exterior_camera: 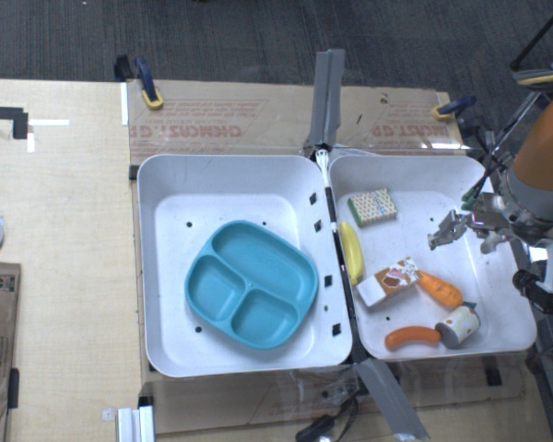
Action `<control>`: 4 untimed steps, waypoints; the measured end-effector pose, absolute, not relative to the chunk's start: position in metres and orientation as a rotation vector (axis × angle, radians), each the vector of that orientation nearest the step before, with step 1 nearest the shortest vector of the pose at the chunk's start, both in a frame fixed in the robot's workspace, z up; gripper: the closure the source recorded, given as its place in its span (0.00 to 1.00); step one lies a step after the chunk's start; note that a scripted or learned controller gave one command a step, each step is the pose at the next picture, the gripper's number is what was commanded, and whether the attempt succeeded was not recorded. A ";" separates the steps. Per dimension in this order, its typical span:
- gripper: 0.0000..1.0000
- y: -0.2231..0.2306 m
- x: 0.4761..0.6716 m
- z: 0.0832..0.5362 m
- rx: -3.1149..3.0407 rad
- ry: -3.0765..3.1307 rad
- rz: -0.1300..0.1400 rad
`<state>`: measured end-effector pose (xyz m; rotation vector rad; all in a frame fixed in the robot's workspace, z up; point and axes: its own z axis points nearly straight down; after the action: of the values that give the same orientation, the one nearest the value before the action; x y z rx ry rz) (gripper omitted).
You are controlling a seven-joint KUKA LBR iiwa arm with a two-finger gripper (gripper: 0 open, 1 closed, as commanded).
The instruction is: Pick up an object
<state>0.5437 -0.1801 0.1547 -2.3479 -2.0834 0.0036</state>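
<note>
Two shallow white bins sit side by side on the bench. The left bin (157, 247) holds a blue divided plate (250, 284), lying flat and turned at a slant. The right bin (424, 178) holds the loose objects: a yellow banana (352, 250) lies against the left wall with its long axis running far to near; a speckled sponge block (372, 206) sits just beyond it toward the far side; a small printed carton (389, 282) lies near the middle, its long axis running from near-left to far-right; an orange carrot (439, 289) lies just right of the carton, touching or almost touching it, pointing from far-left to near-right; an orange sausage-shaped piece (412, 337) lies near the front wall, long axis left to right, slightly curved; a small grey and white cylinder (459, 324) lies just right of it. The gripper (447, 231) hangs over the right part of this bin, far from the carrot, fingers pointing left; nothing shows between them, and whether they are open or closed cannot be told.
</note>
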 end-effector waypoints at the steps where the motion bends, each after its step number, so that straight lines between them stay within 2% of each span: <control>1: 0.00 -0.178 0.508 0.103 -2.398 -2.034 -0.003; 2: 0.00 -0.165 0.477 0.091 -2.426 -1.994 0.002; 3: 0.00 -0.197 0.477 0.092 -2.327 -2.110 0.001; 4: 1.00 -0.197 0.477 0.100 -2.330 -2.106 0.002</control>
<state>0.4772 -0.1973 0.0998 -2.3296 -2.1058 0.0016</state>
